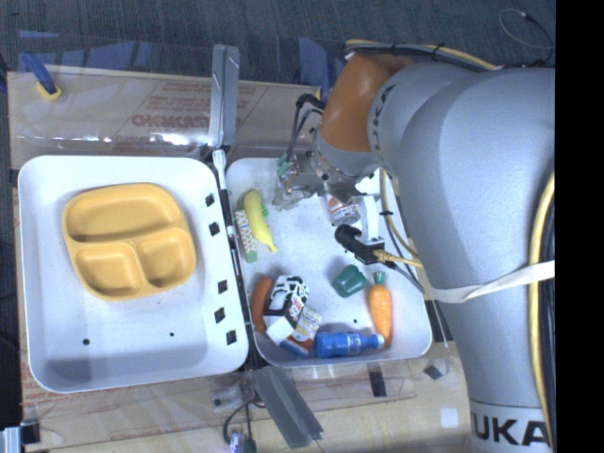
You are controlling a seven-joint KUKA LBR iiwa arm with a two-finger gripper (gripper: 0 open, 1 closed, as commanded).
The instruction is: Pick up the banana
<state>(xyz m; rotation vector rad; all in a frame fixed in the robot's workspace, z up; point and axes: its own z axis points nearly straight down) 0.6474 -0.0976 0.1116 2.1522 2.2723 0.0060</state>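
Two white bins (pixel 38 281) sat abutting; curved, smooth yellow banana (pixel 259 217) lay near right bin's left wall, just beside gripper (pixel 291 189), finger state indiscernible.

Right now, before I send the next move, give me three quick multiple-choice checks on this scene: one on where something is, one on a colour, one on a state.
1. Where does the banana lie?
A. in the right bin, by its left wall
B. on the yellow tray
C. on the floor

2. What colour is the bottle at the right bin's near edge?
A. red
B. blue
C. white

3. What is the banana's state?
A. lifted in the air
B. lying on the bin floor, apart from the gripper
C. stood upright

Answers:
1 A, it lies in the right bin beside the wall next to the left bin.
2 B, its body is plainly blue.
3 B, it lies flat, with the gripper to its upper right and white floor between them.
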